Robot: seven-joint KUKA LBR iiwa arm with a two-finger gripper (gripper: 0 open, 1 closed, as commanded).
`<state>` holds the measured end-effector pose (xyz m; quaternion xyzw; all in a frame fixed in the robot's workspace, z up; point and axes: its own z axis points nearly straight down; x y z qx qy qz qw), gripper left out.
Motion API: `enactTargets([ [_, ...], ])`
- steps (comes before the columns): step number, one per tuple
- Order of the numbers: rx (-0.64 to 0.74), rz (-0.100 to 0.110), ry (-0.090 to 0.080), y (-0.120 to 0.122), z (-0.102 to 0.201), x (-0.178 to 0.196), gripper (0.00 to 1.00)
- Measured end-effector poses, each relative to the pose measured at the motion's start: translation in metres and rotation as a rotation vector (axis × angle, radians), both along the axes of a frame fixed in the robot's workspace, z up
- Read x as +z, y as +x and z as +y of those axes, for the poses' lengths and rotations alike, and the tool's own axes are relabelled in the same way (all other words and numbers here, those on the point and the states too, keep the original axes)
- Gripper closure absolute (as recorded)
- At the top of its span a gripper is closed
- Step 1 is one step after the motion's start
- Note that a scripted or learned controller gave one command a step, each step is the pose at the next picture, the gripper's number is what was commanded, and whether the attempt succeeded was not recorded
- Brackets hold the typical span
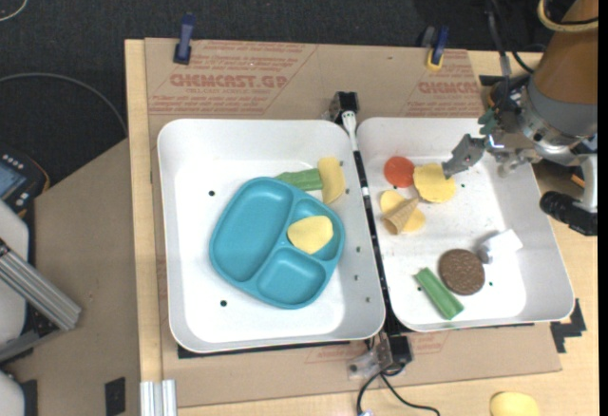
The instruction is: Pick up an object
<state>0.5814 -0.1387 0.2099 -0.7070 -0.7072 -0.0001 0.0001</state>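
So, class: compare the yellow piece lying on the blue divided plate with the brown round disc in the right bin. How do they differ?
The yellow piece is pale yellow, the brown disc dark brown. The yellow piece rests in a compartment of the blue plate in the left bin; the brown disc lies on the right bin's floor. The yellow piece is a rounded lump, the disc a flat circle. Both lie apart from the gripper.

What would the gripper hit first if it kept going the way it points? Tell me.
Most likely the yellow disc: the gripper points down-left at it in the right bin. Height above it is unclear from this view.
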Motion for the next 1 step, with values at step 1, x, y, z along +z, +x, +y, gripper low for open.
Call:
enactTargets([
  [1, 0.001, -0.003, -0.001, 0.0007, 0.0000, 0.0108, 1.00],
])
